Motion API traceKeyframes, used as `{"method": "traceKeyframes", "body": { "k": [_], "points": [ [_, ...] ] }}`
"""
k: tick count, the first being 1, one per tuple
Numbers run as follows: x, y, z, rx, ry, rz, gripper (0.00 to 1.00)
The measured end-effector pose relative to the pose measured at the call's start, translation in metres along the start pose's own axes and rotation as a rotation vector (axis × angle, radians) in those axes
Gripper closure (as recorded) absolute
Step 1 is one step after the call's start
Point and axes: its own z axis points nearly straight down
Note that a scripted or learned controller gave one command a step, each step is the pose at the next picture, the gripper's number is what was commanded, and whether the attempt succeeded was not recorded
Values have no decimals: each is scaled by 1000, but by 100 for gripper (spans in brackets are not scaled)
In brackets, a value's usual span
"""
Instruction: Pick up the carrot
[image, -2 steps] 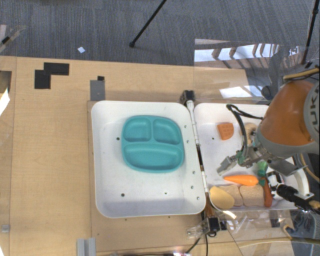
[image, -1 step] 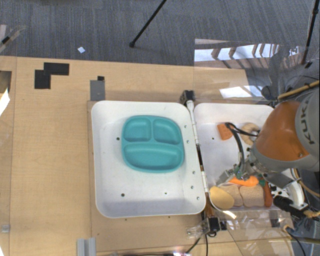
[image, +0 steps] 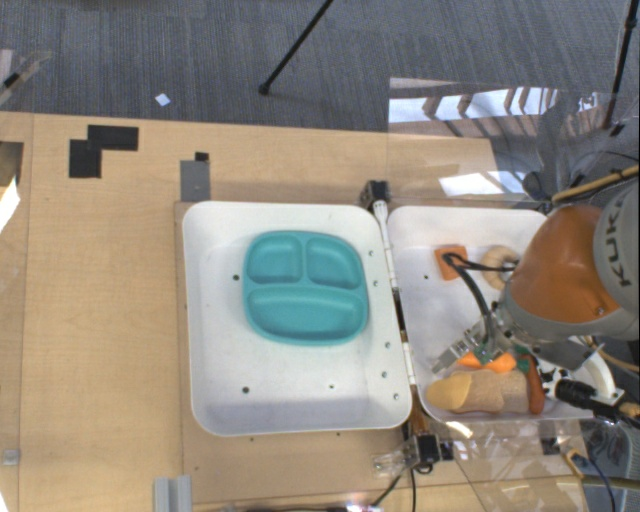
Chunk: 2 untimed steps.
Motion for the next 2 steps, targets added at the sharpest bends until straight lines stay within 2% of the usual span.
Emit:
{"method": "traceKeyframes", "body": {
  "k": [1,2],
  "points": [
    [-1,1,-8,-2,-4,-1,100],
    [47,30,-93,9,0,191,100]
  ]
}}
